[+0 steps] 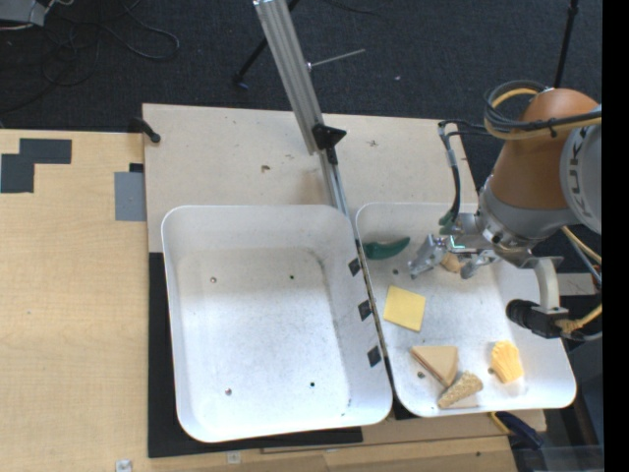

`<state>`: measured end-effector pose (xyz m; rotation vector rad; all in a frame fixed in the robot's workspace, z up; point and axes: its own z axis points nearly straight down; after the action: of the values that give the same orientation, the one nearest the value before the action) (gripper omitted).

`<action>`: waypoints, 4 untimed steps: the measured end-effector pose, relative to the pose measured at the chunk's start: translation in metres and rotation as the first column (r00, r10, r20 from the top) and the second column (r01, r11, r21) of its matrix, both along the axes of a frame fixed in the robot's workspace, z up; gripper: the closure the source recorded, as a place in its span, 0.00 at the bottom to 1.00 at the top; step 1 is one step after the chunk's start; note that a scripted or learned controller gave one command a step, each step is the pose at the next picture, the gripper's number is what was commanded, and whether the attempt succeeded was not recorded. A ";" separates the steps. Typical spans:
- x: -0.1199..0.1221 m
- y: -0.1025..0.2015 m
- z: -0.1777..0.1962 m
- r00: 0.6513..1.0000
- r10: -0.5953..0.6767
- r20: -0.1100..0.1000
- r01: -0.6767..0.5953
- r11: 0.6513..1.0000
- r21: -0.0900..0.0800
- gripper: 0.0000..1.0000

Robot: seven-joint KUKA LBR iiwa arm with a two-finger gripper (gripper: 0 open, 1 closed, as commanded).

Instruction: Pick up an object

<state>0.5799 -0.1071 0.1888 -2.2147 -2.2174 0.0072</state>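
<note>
We judge the pick barely begun: the tool (444, 254) hangs low near the right bin's (550, 386) far edge (whether it grips anything, we cannot tell), beside the green piece (385, 248).

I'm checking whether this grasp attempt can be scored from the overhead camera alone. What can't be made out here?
- Gripper: its fingers are too small and blurred to tell their state or whether they hold anything.
- Green object: too small to identify.
- Right bin: its upper right part is hidden by the arm.
</note>
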 end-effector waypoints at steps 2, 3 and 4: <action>-0.003 0.005 -0.043 1.000 -0.003 0.000 0.003 1.000 -0.001 0.00; -0.004 0.006 -0.095 1.000 -0.005 0.005 0.005 1.000 0.000 0.00; -0.004 0.004 -0.084 1.000 -0.012 0.004 0.012 1.000 -0.001 1.00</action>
<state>0.5758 -0.1034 0.1049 -2.2310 -2.2062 0.0037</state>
